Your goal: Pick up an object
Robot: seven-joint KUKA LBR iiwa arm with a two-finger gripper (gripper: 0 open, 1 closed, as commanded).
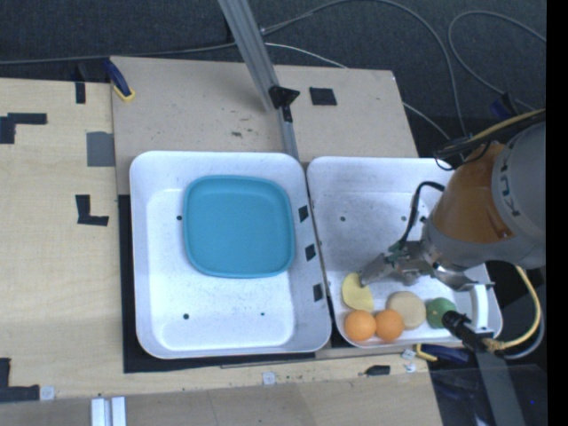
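Note:
In the right bin (373, 193), several small items lie along the near edge: a pale yellow piece (354, 294), two orange balls (359, 326) (389, 325), a beige round one (406, 307) and a green one (438, 311). My gripper (390, 266) reaches in from the right and hovers low just above and right of the yellow piece, close over the beige ball. I cannot see any object between its tips. The orange band of the arm (470, 207) sits above the bin's right side.
The left bin (160, 318) holds a teal square plate (238, 225). A grey metal bar (257, 51) slants down to the bins' far junction. Black cables (417, 25) loop over the dark floor at the back right. The bench (53, 238) bears black tape marks.

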